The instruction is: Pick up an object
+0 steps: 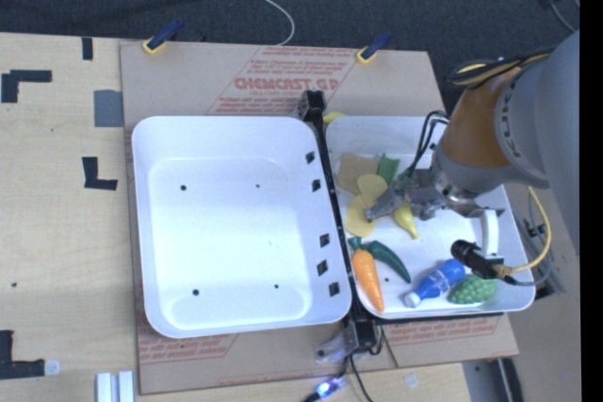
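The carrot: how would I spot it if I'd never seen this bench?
Look at the right-hand white bin, the one with the toys. Along its left wall, near the front edge, lies the carrot, pointing toward the front. It is the only orange piece, just left of a dark green pepper and a blue bottle.

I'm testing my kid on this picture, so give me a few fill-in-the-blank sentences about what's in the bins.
1. The toys all lie in the ____ bin.
2. The carrot is colored ____.
3. The blue bottle lies beside a green ____.
4. The pincer reaches in over a ____ banana.

Missing words: right; orange; broccoli; yellow
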`<state>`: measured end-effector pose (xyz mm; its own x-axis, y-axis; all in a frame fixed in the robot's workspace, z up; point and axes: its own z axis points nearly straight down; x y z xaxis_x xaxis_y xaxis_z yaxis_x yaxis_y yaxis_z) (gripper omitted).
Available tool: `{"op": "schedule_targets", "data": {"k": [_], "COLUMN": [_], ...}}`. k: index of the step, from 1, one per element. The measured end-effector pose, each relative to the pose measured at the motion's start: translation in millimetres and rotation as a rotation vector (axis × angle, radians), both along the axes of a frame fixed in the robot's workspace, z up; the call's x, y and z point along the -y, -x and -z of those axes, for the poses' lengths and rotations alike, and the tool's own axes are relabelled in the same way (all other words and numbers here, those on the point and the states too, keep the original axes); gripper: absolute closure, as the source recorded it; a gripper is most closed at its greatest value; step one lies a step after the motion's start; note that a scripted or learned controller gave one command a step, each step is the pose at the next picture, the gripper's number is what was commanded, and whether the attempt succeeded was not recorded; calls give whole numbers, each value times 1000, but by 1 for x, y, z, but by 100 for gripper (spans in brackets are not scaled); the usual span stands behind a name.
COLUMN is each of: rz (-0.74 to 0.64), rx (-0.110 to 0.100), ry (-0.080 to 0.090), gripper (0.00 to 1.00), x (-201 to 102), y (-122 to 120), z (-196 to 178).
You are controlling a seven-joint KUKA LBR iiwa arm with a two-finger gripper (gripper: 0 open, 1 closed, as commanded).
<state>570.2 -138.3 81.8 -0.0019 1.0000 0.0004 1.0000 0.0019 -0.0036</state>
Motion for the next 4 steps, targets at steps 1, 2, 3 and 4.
{"op": "schedule_targets", "data": {"k": [1,2,3,4], "rz": [0,-11,-11,3], "rx": [2,17,5,12], "ry": [1,-1,-3,2], "gripper": [100,100,100,100], "x": [1,-92,-204,-159], "y": [-1,-83,-98,-99], "z": [-13,-109,-109,-206]}}
